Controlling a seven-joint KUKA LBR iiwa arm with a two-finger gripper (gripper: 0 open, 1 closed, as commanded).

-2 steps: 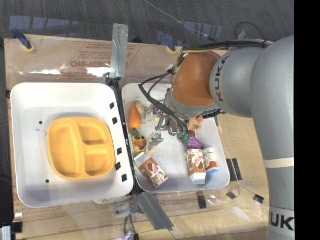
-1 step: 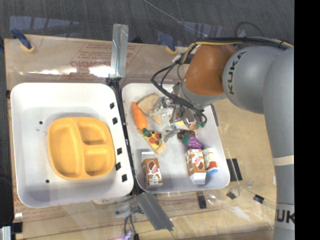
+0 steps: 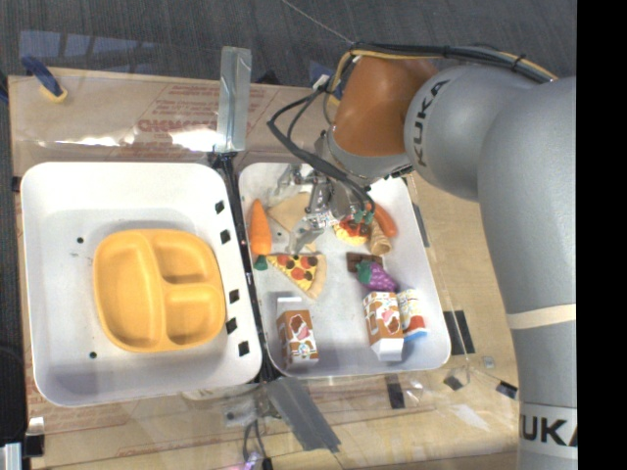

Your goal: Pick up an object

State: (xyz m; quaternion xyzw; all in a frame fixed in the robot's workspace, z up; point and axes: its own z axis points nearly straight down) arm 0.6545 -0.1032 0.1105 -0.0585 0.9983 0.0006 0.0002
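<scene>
Camera view: it looked down at a slant on the worktop with two white bins side by side.
Landmark: the pizza slice lay in the right bin, near its left wall.
Arm: the big grey arm came in from the right, with its orange band above the pizza slice.
Tool: the tool hung low just above the pizza slice, over a flat tan piece.
Tool state: I could not tell how far open it was, and I could not see anything held in it.
Carrot: a carrot lay just up and left of the pizza slice, by the bin's left wall.
Cone: an ice cream cone toy lay to the right of the pizza slice and a bit higher.
Grapes: a purple grape bunch sat to the right of the pizza slice.
Brown box: a small brown carton stood below the pizza slice.
Milk box: a white and orange carton lay below and to the right of the pizza slice, touching a small bottle.
Left bin: the left bin sat left of the pizza slice and held a yellow tray with three parts.
</scene>
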